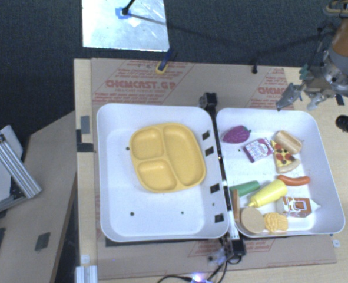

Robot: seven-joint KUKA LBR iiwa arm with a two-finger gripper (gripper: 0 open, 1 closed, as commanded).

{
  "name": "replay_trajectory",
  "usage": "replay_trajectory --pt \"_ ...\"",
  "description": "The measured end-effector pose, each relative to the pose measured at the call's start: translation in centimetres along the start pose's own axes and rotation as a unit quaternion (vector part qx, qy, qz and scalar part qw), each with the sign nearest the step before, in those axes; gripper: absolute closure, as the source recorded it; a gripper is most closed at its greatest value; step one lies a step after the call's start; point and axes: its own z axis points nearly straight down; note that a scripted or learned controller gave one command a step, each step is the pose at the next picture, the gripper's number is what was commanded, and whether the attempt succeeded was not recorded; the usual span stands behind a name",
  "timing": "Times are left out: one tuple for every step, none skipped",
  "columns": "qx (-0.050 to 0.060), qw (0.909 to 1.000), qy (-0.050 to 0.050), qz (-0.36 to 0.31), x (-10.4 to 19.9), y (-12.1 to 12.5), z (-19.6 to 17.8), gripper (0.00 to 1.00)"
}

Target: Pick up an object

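Two white bins: one yellow tray, nine toy foods.

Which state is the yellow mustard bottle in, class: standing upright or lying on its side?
Lying on its side. The mustard bottle stretches flat across the right bin floor, nozzle pointing lower left.
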Motion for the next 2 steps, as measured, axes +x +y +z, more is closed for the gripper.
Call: replay_trajectory --pt "0.001 1.0000 0.000 -0.002 0.2 0.9 5.7 0.00" --pt "0.001 1.0000 0.000 -0.002 0.8 1.7 11.4 0.00"
